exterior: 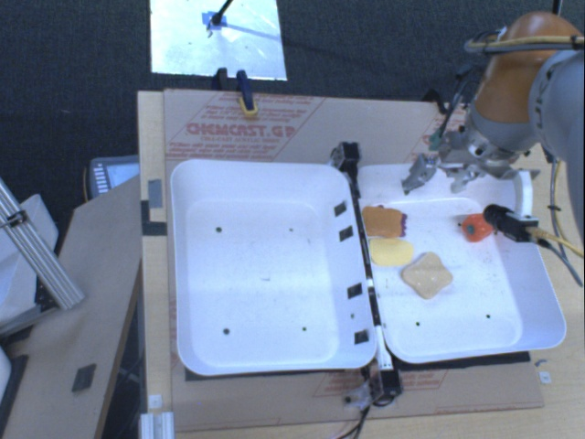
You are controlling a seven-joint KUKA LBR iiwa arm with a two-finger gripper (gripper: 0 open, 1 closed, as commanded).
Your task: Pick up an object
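Four small things lie in the right bin (539,323): an orange-brown piece (384,221) near the divider, a yellow slice (391,252) just below it, a tan lump (427,274), and a red-orange item (474,229) further right. The left bin (196,337) sits alongside. The arm (521,71) hangs over the right bin's far edge, tool (437,176) spread wide, holding nothing.

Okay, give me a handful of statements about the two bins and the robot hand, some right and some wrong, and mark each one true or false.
1. The food-like items all lie in the right bin. True.
2. The hand grips the red-orange piece. False: it is above the bin's far edge, nothing between its fingers.
3. The yellow piece touches the orange-brown piece. True.
4. The beige cookie-shaped piece lies in the left bin. False: it is in the right bin.
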